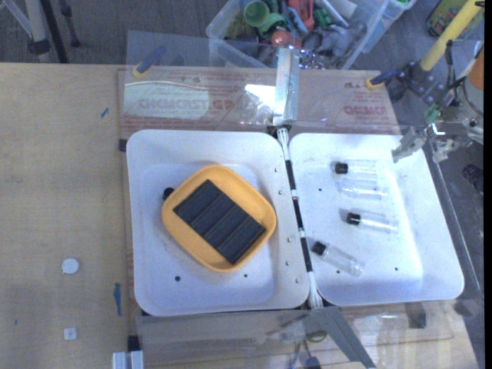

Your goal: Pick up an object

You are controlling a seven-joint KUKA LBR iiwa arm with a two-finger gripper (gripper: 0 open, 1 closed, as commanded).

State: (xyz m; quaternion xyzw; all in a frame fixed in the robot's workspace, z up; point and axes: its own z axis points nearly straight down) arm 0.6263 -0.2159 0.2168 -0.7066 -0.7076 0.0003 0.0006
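The left bin is largely taken up by one yellow tray-shaped object with a dark ribbed panel on top. It lies turned at a slant, nearer the bin's front and left-of-middle. Free white floor remains along the far edge and down the right side by the centre ridge. A small black thing peeks out at its upper-left corner, touching or tucked under it — which, I cannot tell.

The right bin holds three clear vials with black caps. One vial is toward the back, a second vial is at the middle, and a third vial is near the front-left, close to the centre ridge. All three lie on their sides, apart from one another. The bin's right half and front-right corner are open floor.

The gripper sits at the right bin's far-right corner, over the rim and well apart from every vial. It is blurred, so I cannot tell whether the claw is released or clenched, and nothing is seen in it.

Behind the bins a clear panel stands along the back edge, with one clear tub of coloured toys beyond it. On the wooden bench, left of the bins, lies one small white disc.
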